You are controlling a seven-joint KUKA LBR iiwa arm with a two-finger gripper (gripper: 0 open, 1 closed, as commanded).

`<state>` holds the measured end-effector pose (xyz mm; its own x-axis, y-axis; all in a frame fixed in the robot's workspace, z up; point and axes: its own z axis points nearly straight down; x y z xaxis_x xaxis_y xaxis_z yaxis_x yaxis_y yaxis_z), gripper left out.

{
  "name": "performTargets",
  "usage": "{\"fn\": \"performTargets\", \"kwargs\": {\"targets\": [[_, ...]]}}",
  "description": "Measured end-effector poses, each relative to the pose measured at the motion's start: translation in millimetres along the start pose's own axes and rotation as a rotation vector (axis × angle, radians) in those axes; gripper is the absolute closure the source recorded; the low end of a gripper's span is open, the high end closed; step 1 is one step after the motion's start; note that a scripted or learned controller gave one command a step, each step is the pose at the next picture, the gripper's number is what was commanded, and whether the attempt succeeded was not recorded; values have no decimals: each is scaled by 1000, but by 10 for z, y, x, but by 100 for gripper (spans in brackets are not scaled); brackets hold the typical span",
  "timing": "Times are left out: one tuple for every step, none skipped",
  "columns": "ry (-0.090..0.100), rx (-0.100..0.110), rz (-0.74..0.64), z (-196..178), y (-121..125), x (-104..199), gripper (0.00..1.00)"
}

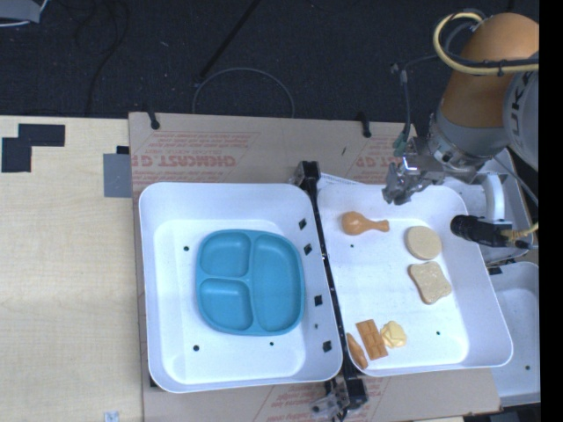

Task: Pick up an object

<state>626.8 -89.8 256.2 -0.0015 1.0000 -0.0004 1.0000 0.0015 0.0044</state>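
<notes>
My gripper (400, 189) hangs over the far edge of the right bin (466, 345), with nothing between its fingers that I can make out. Below and to its left lies an orange-brown drumstick-shaped piece (362, 224). A round pale cookie (423, 242) and a tan bread slice (430, 281) lie to the right of it. At the bin's near left are a brown waffle strip (370, 338), a small yellow lump (393, 333) and a thin orange stick (355, 350).
The left bin (167, 209) holds a blue three-compartment plate (249, 281). A black divider (322, 271) separates the two bins. The arm's orange band (493, 47) rises at the upper right.
</notes>
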Motion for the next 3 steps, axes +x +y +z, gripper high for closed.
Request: {"fn": "performTargets", "kwargs": {"targets": [[2, 10, -1, 117, -229, 470, 100], [2, 9, -2, 62, -329, 944, 100], [2, 10, -3, 26, -505, 1426, 100]]}}
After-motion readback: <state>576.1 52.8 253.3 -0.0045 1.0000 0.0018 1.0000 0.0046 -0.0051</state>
